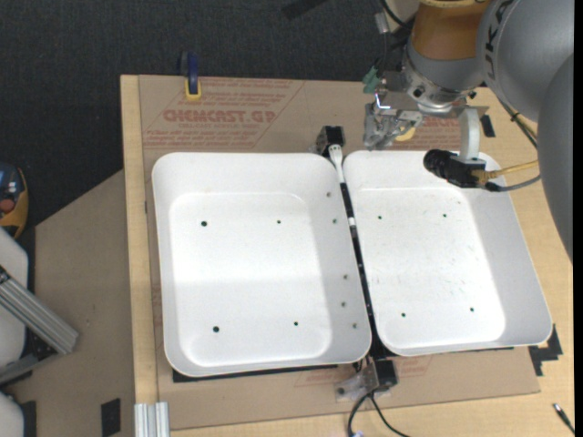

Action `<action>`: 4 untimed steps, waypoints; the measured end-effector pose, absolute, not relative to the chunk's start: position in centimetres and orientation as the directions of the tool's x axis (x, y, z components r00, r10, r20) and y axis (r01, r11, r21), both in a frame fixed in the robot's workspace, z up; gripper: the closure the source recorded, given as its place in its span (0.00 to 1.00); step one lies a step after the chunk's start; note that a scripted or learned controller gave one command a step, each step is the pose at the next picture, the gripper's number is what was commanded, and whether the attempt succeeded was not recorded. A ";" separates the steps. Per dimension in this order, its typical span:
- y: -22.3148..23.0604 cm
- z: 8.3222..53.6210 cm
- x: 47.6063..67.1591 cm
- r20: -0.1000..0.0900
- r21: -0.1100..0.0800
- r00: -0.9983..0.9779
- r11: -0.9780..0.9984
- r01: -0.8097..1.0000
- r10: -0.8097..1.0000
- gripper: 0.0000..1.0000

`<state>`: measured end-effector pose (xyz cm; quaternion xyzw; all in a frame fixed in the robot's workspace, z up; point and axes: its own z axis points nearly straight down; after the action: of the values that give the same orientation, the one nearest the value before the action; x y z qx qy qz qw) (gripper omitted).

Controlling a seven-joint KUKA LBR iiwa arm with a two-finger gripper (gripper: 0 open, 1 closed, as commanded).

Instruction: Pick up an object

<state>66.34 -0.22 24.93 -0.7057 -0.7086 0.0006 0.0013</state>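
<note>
Camera view, fingers [390,133] above right bin's [510,271] far rim, whether spread or pinching cannot tell

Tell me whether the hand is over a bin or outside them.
Outside. The hand hangs above the brown board, just past the far rim of the right bin. What it holds, if anything: cannot tell.

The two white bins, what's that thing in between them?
Between the left bin and the right bin, the camera view shows a thin dark strip running along their touching rims, with a small black clamp at its far end.
</note>
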 end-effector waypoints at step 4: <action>0.6 32.6 66.8 -0.003 0.009 0.005 -0.005 1.000 1.000 1.00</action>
<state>66.76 0.64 32.59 -0.7088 -0.7054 -0.0022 -0.0042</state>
